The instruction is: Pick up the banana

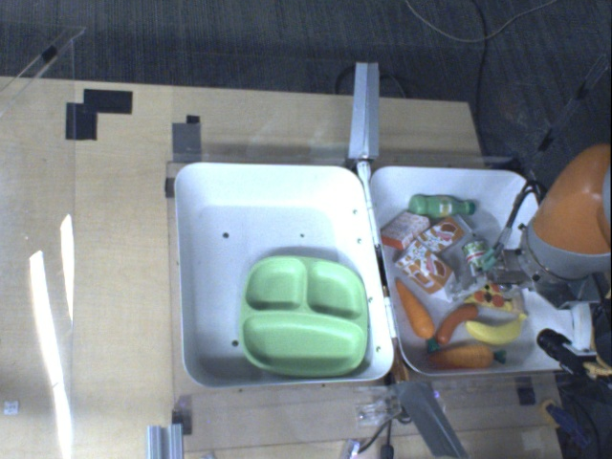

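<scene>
Two shallow white plastic bins sit side by side on the pale wooden surface, split by a grey metal divider bar. The right-hand white bin serves as the landmark here.

The curved yellow banana lies inside that bin, near its front edge and toward its right side, resting flat with its ends turned slightly upward. Just left of the banana, a short orange-red sausage-shaped toy leans diagonally, and a long orange carrot-like piece lies further left, close to the bin's left wall. In front of the banana, against the bin's front wall, rests a brown-orange oblong piece. Toward the middle of the bin sit two red-and-white printed snack packets, and a green plastic bottle lies on its side near the bin's back wall.

The grey arm with its orange band reaches over the bin's right wall. Its pincer hangs just behind the banana, above a small multicoloured item; whether it is spread or pressed together cannot be told, as the dark parts blur into the clutter. Nothing is visibly pinched by it.

In the neighbouring left bin, a light green sectioned plastic tray rests toward the front.
</scene>
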You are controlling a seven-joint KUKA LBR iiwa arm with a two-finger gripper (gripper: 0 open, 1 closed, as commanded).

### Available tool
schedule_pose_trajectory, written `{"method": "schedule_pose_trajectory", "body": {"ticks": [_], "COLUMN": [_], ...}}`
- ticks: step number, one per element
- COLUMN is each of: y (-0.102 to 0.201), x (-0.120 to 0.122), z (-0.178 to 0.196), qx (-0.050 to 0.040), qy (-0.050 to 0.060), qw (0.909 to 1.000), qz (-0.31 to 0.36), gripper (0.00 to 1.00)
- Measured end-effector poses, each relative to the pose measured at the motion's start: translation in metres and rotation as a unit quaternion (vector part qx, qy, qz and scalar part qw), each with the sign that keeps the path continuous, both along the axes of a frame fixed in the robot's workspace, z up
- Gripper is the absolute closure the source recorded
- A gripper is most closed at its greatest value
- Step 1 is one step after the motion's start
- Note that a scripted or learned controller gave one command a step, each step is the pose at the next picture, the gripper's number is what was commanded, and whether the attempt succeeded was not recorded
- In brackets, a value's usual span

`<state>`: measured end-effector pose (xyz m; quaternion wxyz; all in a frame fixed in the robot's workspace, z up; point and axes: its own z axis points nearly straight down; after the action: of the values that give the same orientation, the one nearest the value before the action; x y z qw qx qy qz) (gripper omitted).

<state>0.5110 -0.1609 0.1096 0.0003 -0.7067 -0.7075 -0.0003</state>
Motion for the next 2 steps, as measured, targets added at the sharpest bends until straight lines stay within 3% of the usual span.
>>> {"method": "schedule_pose_trajectory", "body": {"ticks": [1, 2], "y": [-0.040, -0.048], "x": [-0.016, -0.013], "z": [-0.020, -0.007], "qx": [0.0005, -0.0077], "qy": [-0.009, -0.014], "qw": [0.9968, 0.9970], "qz": [0.079, 0.076], "gripper": [0.00, 1.00]}}
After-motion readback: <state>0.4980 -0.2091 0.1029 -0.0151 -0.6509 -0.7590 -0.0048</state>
